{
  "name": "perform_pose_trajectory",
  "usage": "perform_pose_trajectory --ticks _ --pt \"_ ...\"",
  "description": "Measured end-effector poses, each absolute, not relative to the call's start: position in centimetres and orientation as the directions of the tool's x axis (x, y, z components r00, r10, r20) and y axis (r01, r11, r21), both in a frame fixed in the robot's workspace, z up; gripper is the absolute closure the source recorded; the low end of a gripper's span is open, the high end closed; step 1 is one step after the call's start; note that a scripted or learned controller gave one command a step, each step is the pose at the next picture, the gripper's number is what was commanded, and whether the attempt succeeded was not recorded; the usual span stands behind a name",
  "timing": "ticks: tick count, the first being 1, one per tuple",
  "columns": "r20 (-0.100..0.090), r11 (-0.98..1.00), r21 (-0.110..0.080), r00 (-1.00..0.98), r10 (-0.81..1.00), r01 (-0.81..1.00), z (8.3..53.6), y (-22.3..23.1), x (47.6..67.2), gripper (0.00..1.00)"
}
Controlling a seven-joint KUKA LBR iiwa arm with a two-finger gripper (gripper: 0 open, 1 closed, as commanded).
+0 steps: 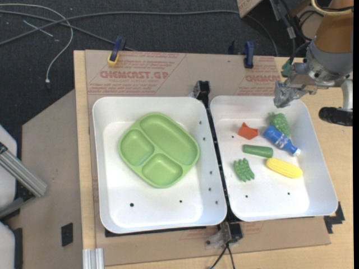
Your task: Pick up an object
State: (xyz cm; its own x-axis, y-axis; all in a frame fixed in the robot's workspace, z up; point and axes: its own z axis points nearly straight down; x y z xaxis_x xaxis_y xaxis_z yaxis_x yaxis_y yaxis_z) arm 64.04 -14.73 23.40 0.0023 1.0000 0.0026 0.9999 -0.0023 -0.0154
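Note:
The right bin holds several small toys. An orange-red wedge lies near its middle, with a dark green stick below it. A blue bottle lies on its side next to a bumpy green piece. A yellow corn cob and a green toy with finger-like prongs sit lower down. My gripper hangs over the bin's far right corner, just above the bumpy green piece, with nothing visibly held.
The left bin carries a light green divided plate. A black clip sits between the bins at the back. Blue clamps hold the cardboard base. Cables trail across the dark floor behind.

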Motion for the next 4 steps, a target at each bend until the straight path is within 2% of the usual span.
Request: perform_pose_trajectory --ticks 1,2,3,4 --pt "0.000 0.000 -0.001 0.000 1.000 1.000 24.3 -14.7 64.3 0.00" --pt "0.002 0.001 -0.007 -0.001 1.000 1.000 19.5 -13.7 64.2 0.00" --pt "0.001 0.000 -0.003 0.000 1.000 1.000 14.4 -13.2 63.3 0.00" --pt "-0.002 0.000 0.010 0.000 1.000 1.000 11.1 -13.3 63.6 0.00"
